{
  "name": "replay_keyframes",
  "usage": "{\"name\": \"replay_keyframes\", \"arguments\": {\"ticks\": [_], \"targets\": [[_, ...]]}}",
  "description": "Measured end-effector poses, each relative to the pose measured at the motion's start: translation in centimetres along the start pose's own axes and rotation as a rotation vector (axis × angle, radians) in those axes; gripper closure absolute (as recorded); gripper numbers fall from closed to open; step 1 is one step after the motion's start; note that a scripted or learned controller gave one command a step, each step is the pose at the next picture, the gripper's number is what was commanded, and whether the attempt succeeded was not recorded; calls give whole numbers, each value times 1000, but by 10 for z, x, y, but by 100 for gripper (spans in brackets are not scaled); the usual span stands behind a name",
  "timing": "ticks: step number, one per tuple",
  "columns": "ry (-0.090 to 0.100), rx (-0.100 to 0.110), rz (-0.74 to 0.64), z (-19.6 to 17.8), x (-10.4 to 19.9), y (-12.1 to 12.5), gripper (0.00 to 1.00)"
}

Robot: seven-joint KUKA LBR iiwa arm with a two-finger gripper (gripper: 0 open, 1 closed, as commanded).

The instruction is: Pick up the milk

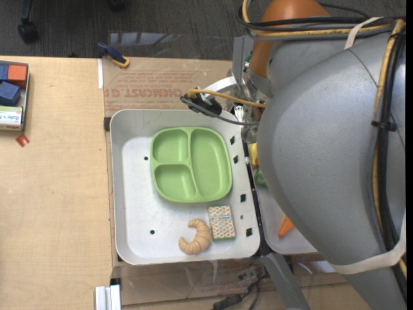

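Note:
A small carton point(221, 223) with a pale patterned face, likely the milk, lies flat in the left bin point(119, 192) near its front right corner. It touches a tan croissant point(197, 236) on its left. The arm's big grey body point(335, 141), with its orange band point(287, 8) at the top, hangs over the right bin and hides most of it. Black and yellow cables point(210, 102) stick out from the arm over the left bin's back right corner.
A green three-part plate point(191, 164) fills the middle of the left bin. Slivers of a yellow thing point(253, 152), a green thing point(259, 178) and an orange thing point(285, 226) peek out beside the arm in the right bin. A box of coloured blocks point(13, 95) sits on the wooden bench far left.

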State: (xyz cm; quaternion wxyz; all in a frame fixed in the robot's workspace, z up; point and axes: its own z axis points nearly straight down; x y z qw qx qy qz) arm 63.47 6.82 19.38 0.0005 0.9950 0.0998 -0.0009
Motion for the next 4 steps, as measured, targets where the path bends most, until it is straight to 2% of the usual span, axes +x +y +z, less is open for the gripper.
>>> {"name": "replay_keyframes", "arguments": {"ticks": [1,2,3,4], "targets": [[0,-1,1,-4,-2,3,100],[0,0,0,-4,-2,3,0],[-4,1,-174,3,-10,48,0],[-9,1,-178,-4,-11,49,100]]}}
